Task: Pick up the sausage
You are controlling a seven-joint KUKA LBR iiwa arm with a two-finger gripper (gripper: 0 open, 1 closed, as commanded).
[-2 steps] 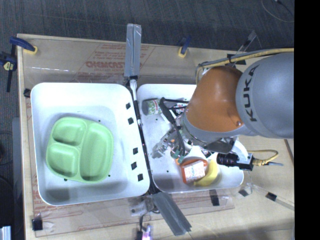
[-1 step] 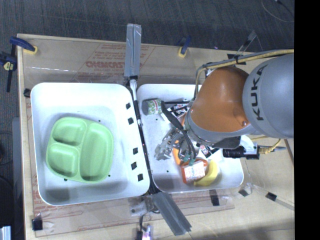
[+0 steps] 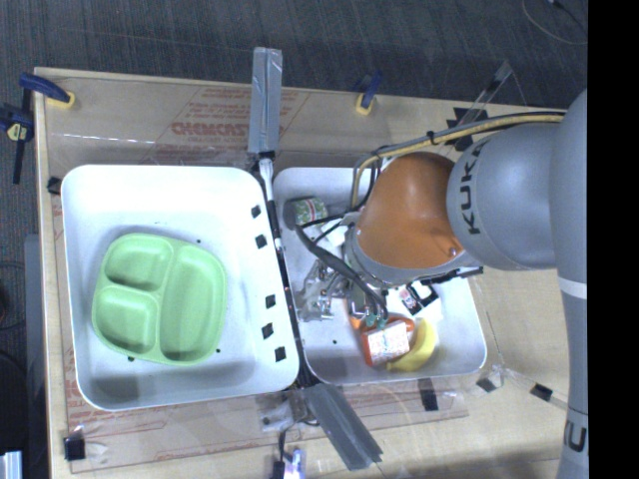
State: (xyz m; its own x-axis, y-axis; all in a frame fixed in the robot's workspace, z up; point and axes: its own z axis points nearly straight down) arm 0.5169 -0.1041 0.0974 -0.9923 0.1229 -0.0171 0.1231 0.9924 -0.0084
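Pincer point(image 3: 321, 302) low in the right bin point(image 3: 461, 362).
Its grip state cannot be told; banana point(image 3: 423, 345) lies near.

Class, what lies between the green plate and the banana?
In the camera view: the bins' meeting walls, then the claw, then an orange packet against the banana.

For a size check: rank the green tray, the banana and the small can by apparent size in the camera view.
1. green tray, by far the largest.
2. banana, though partly covered by an orange packet.
3. small can, smallest, and partly hidden by cables.
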